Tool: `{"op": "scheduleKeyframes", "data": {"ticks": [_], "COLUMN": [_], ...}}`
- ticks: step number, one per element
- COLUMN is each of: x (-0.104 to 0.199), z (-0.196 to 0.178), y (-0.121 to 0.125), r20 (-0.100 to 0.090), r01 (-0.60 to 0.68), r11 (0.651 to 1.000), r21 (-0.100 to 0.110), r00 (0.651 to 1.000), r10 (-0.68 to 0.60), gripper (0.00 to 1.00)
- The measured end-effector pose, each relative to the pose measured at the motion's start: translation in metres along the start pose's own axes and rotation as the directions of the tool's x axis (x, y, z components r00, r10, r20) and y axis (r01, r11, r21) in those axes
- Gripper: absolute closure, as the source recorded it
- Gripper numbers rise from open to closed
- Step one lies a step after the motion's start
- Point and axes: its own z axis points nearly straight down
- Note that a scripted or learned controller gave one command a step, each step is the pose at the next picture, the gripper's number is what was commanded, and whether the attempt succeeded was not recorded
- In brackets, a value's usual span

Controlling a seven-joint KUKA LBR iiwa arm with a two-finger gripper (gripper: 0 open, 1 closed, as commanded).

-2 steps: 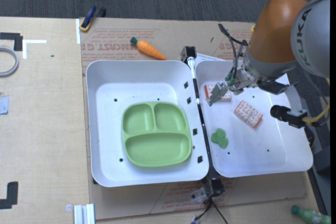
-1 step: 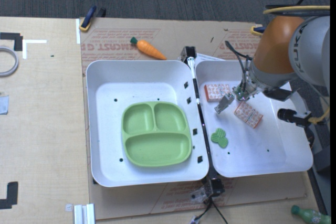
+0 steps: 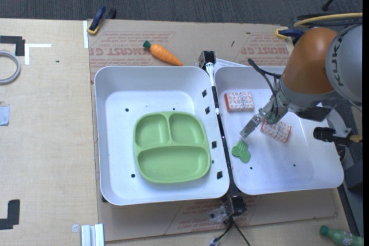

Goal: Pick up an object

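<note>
My gripper (image 3: 258, 121) hangs over the right bin (image 3: 300, 178), its fingers slanting down to the left. Right beside it, touching or just under the wrist, lies a small red-and-white packet (image 3: 277, 132). A second red-and-white packet (image 3: 239, 101) lies near the bin's back left corner. A small green leafy toy (image 3: 241, 152) sits below and left of the fingertips, apart from them. Nothing shows between the fingers.
The left bin (image 3: 112, 124) holds a green divided plate (image 3: 171, 146). A toy carrot (image 3: 162, 53) lies on the cardboard behind the bins. A green bottle (image 3: 340, 234) lies at the bottom right, off the bins. The arm's orange band (image 3: 308, 60) looms over the right bin's back.
</note>
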Motion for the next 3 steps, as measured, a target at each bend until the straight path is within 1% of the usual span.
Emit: {"op": "scheduleKeyframes", "data": {"ticks": [1,2,3], "x": [0.010,0.059,0.075], "z": [-0.100,-0.100,-0.100], "y": [0.083,0.051,0.015], "r20": [0.001,0.001,0.001], "r01": [-0.116,0.058,0.277], "r11": [0.993,0.998,0.961], "r21": [0.000,0.000,-0.001], "r00": [0.993,0.998,0.961], "r10": [0.116,-0.058,-0.277], "gripper": [0.00,0.00,0.00]}}
